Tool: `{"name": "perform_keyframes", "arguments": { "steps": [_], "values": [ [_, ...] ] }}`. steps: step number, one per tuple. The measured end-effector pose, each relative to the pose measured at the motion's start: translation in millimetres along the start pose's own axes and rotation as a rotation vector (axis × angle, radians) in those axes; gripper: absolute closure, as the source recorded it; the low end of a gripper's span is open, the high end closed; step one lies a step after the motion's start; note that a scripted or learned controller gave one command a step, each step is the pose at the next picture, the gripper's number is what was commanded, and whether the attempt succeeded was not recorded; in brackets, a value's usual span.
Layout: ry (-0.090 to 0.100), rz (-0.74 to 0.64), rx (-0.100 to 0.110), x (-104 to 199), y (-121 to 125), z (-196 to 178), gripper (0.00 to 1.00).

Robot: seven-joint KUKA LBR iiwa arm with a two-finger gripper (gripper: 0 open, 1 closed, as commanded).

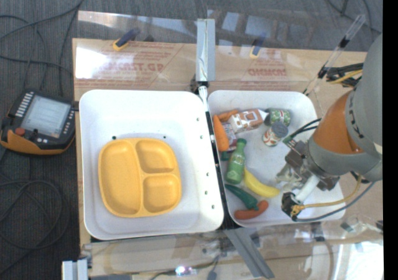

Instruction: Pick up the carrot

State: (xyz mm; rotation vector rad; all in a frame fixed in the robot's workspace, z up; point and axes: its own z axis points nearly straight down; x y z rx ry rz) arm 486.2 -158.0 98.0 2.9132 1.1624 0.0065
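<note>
The carrot [219, 135] is an orange tapered piece lying along the left wall of the right bin [298, 99], beside the green bottle [236, 162]. My gripper [290, 177] hangs over the right half of that bin, below the orange wrist band, well to the right of the carrot with the bottle and banana [260, 186] in between. Nothing shows between its tips.
The right bin also holds a snack packet [247, 119], a can [278, 117], a small round item [270, 139], a dark green vegetable [242, 195] and a red chili [251, 212]. The left bin [99, 107] bears a yellow sectioned plate [140, 177]. A teach pendant [38, 122] lies off to the left.
</note>
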Motion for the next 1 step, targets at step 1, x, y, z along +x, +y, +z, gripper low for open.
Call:
{"name": "perform_keyframes", "arguments": {
  "steps": [1],
  "values": [
    [-0.007,0.014,0.009,47.2,-53.8,-84.6,1.00]
  ]
}}
